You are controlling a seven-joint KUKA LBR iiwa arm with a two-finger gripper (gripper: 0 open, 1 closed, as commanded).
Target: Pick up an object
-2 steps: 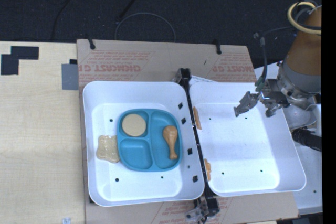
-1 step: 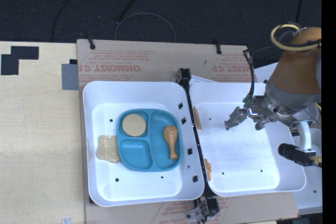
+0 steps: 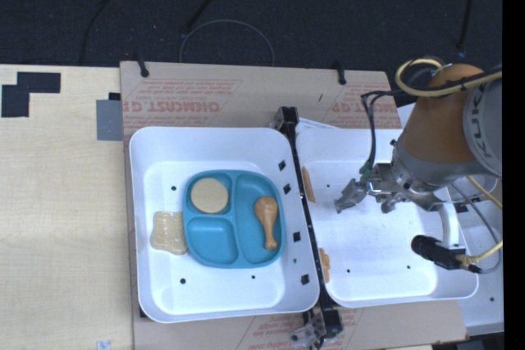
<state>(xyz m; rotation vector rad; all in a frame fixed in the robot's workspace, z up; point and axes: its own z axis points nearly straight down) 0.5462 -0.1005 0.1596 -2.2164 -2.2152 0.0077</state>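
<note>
My gripper (image 3: 367, 200) hangs over the middle of the right bin (image 3: 385, 291), its two fingers spread apart with nothing between them. The left bin (image 3: 156, 152) holds a blue divided tray (image 3: 215, 243). In the tray lie a round tan bun (image 3: 208, 194) in the upper left compartment and a chicken drumstick (image 3: 267, 220) in the right one. A pale slice of bread (image 3: 168, 232) lies on the bin floor against the tray's left side. All these objects are well to the left of the gripper.
Two small orange pieces (image 3: 307, 183) (image 3: 325, 265) sit against the right bin's left wall by the black divider (image 3: 297, 201). The grey arm (image 3: 443, 135) and its cables cover the right bin's right side. A black fitting (image 3: 435, 250) juts over the bin's lower right.
</note>
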